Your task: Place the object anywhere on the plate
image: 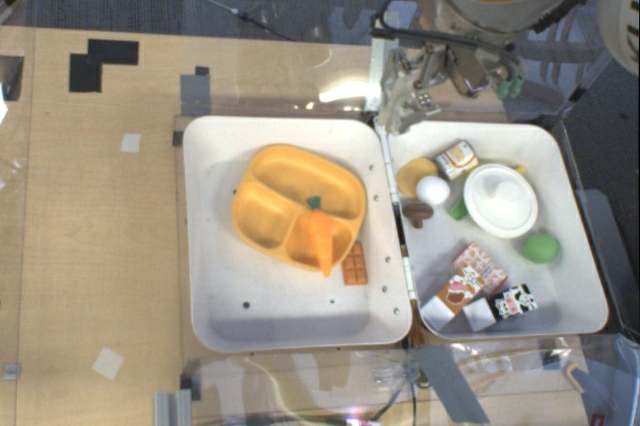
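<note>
A yellow divided plate (268,196) sits in the left white bin (215,314). An orange toy carrot (320,232) with a green top lies in the plate's front right compartment, its tip reaching over the rim. My gripper (398,112) hangs over the back edge where the two bins meet, behind and to the right of the plate and well apart from the carrot. I see nothing in it.
A brown waffle piece (354,264) lies on the left bin floor just off the plate. The right bin (585,299) holds a white bowl (502,199), green ball (541,248), white egg (432,190), small cartons (468,279) and other toys.
</note>
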Robot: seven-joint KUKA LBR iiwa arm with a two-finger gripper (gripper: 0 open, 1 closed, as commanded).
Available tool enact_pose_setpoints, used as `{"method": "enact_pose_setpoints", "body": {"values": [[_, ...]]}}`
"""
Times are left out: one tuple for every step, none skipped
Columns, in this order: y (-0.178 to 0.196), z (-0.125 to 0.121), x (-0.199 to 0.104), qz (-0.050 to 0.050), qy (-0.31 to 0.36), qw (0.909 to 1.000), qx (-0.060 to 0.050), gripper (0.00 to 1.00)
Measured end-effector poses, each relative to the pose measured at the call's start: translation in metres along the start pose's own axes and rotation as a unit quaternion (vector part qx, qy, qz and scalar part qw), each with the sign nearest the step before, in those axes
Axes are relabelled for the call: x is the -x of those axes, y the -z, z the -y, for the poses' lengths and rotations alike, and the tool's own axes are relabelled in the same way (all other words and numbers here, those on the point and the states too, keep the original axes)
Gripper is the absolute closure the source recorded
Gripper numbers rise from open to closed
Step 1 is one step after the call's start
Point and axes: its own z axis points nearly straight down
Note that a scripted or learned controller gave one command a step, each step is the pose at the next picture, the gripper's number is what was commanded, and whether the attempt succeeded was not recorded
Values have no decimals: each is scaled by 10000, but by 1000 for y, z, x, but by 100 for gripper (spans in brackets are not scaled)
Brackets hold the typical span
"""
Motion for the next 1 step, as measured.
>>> {"method": "enact_pose_setpoints", "body": {"values": [[45,28,-45,0,276,9996,-13,100]]}}
